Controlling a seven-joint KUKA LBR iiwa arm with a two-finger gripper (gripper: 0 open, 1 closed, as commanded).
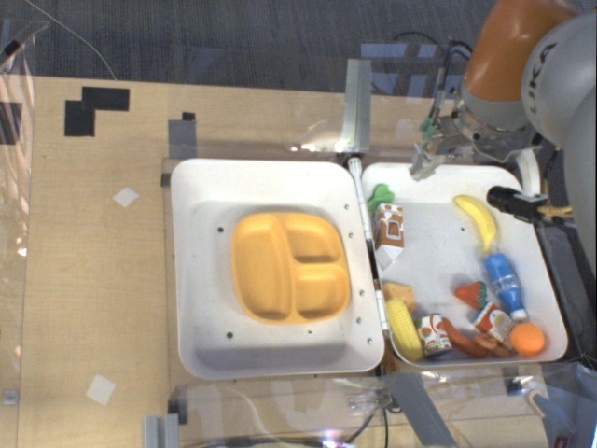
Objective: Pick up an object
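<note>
Half the arm [532, 54] cut off

Yellow banana [477, 220] lies curved near right bin's [434, 250] far wall.

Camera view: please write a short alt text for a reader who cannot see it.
The arm's claw hangs over the far rim of the right bin, which holds a banana, a blue bottle and other toy food. The left bin holds a yellow divided tray.

light: bright, even, overhead | shadows: soft | glare: white bins [270, 180] slightly washed out | focus: mildly soft throughout
</note>
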